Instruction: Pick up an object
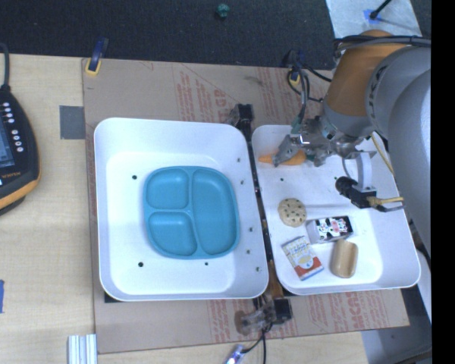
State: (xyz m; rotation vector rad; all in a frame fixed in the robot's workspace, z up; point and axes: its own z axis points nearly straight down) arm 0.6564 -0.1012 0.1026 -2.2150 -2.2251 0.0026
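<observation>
The left bin [106,203] holds a blue plate [190,211] at its middle. In the right bin [398,268], my gripper [299,149] hangs over the carrot [277,157] at the far left corner; I cannot tell its spread. So close to the wall, I judge a finger could strike the rim, or knock the carrot aside.

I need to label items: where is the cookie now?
The cookie lies in the right bin, near its left wall, just above the small carton.
</observation>
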